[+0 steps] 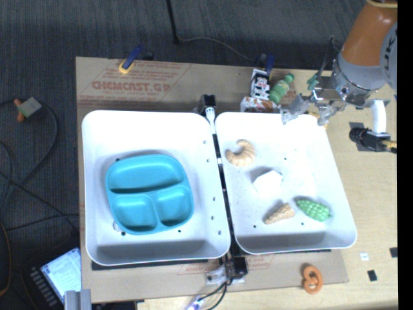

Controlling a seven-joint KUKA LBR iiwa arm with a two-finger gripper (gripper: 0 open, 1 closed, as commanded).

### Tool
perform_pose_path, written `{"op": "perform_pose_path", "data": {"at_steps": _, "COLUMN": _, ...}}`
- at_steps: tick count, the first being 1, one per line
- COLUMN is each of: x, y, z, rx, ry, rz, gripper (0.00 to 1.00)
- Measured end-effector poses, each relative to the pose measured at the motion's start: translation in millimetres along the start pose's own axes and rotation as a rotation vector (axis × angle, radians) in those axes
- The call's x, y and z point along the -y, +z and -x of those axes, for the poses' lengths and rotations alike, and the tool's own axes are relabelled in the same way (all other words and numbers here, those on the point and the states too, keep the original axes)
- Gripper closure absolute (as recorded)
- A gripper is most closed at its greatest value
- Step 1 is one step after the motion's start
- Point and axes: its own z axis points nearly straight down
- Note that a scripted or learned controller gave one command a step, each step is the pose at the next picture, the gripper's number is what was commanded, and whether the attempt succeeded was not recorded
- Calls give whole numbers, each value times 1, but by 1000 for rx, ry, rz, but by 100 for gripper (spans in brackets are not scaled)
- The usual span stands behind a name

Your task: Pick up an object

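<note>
Pincer (308, 107): hangs over the far rim of the right bin (335, 173), near its far-right corner; fingers look spread apart, nothing between them.
Arm (368, 37): reaches in from the right, orange band above the wrist.
Right bin contents: croissant-shaped pastry (242, 152) near the far-left side; white block (267, 180) mid-bin; cone-shaped piece (279, 213) and green bumpy piece (313, 209) close together at the near side — any of these could be the pick.
Left bin (97, 173): holds a blue divided tray (149, 191).
Worktop (374, 237): small clutter just behind the right bin by the pincer, an orange ring (312, 278) at the near edge.
Step, my read: pick not begun; pincer well apart from every object.
Risk 1: straight descent from here would land on the bin rim or bare floor — nothing lies under it.
Risk 2: cone and green piece sit near each other, so a grab could nudge one or catch both.
Risk 3: white block on white bin gives low contrast; a poorly centred close might miss it.
Risk 4: the pastry's curved shape may roll or slip out of a two-finger pinch.
</note>
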Motion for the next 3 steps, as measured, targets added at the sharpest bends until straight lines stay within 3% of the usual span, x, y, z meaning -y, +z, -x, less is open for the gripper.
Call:
{"op": "perform_pose_path", "data": {"at_steps": 1, "x": 2, "y": 136, "z": 7, "rx": -2, "ry": 1, "rz": -7, "gripper": 0}}
{"op": "perform_pose_path", "data": {"at_steps": 2, "x": -1, "y": 123, "z": 7, "rx": 1, "ry": 0, "rz": 0, "gripper": 100}}
{"op": "perform_pose_path", "data": {"at_steps": 3, "x": -1, "y": 123, "z": 7, "rx": 1, "ry": 0, "rz": 0, "gripper": 0}}
